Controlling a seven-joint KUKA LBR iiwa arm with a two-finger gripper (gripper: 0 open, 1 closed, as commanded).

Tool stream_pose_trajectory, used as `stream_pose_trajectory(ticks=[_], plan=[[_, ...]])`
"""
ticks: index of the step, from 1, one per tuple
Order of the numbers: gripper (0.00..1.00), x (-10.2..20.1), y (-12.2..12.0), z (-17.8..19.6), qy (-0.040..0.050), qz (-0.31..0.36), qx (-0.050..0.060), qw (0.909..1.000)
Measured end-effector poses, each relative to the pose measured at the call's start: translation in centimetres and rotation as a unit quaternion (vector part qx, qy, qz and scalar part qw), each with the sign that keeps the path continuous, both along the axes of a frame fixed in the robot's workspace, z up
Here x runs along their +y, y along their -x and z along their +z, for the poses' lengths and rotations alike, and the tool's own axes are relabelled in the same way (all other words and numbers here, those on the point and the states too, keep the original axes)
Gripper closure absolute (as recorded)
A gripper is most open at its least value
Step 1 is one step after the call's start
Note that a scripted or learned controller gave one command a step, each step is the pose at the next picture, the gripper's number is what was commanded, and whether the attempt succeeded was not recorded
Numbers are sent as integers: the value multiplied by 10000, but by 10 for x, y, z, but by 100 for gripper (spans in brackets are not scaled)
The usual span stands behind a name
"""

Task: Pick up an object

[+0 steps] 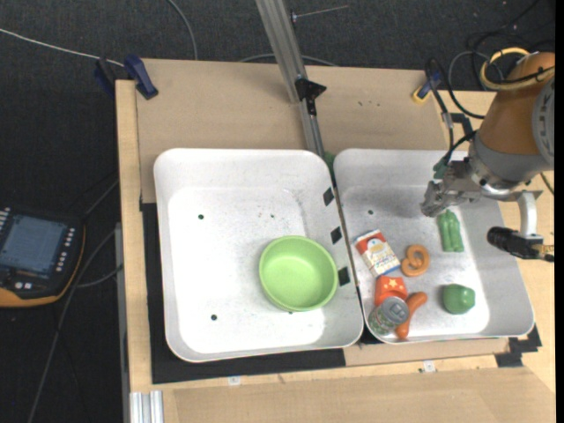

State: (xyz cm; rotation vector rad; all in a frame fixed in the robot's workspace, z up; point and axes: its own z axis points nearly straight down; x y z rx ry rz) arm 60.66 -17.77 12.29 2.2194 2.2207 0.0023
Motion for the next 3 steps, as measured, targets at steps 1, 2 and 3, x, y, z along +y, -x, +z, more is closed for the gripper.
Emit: stream_pose_trajectory(ticks=[1, 2, 3], plan=[[100, 7, 4, 48, 3, 1, -12, 10000], [100, 1, -5, 103, 5, -2, -17, 10000], [100, 1, -6, 145, 4, -1, -11, 10000]])
